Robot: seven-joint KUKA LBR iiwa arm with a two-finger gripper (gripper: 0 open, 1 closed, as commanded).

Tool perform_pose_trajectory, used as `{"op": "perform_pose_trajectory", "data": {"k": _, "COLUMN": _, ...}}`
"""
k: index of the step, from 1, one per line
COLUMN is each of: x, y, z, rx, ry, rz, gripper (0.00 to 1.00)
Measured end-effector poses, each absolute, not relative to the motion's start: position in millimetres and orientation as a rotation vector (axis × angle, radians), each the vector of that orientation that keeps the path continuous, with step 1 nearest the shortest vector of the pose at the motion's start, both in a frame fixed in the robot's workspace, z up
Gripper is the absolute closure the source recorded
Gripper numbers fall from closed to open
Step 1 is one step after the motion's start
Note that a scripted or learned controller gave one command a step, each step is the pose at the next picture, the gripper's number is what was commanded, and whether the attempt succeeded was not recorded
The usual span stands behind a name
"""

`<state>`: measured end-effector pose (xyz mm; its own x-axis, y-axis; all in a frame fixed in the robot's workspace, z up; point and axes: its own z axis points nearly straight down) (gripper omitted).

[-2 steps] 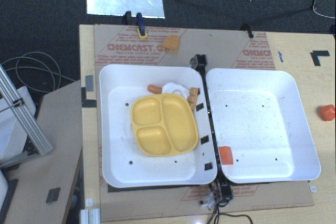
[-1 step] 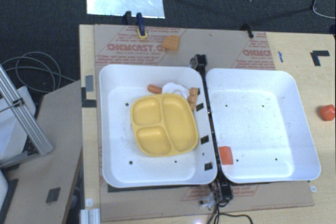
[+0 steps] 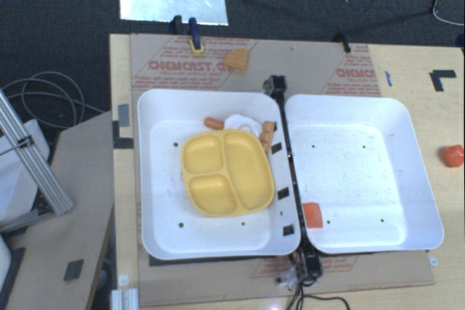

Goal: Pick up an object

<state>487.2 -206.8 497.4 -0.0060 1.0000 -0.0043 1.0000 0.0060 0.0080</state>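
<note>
My gripper isn't in the shot, so I can't tell its state. Left bin (image 3: 156, 178): a yellow tray (image 3: 227, 173) lies in the middle, an orange sausage (image 3: 214, 123) and a white piece (image 3: 240, 123) just behind it, a tan block (image 3: 267, 135) at its right. Right bin (image 3: 414, 178): an orange block (image 3: 312, 214) sits at the near left corner. On the bench (image 3: 305, 62), a tan sponge (image 3: 236, 59) lies behind the bins and a red block (image 3: 453, 155) far right.

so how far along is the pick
Done: nothing looks picked. The yellow tray, small orange piece and tan piece lie in the left bin; the orange block lies in the right bin. In hand: nothing. Left: the whole pick.
</note>
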Motion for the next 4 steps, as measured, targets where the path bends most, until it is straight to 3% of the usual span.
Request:
{"op": "perform_pose_trajectory", "data": {"k": 1, "x": 487.2, "y": -207, "z": 497, "rx": 2.209, "ry": 2.222, "rz": 0.004, "gripper": 0.0}}
{"op": "perform_pose_trajectory", "data": {"k": 2, "x": 487.9, "y": -207, "z": 509, "rx": 2.201, "ry": 2.222, "rz": 0.006, "gripper": 1.0}}
{"op": "perform_pose_trajectory", "data": {"k": 3, "x": 487.8, "y": -207, "z": 509, "rx": 2.201, "ry": 2.223, "rz": 0.006, "gripper": 0.0}}
{"op": "perform_pose_trajectory", "data": {"k": 4, "x": 487.8, "y": -207, "z": 509, "rx": 2.201, "ry": 2.223, "rz": 0.006, "gripper": 0.0}}
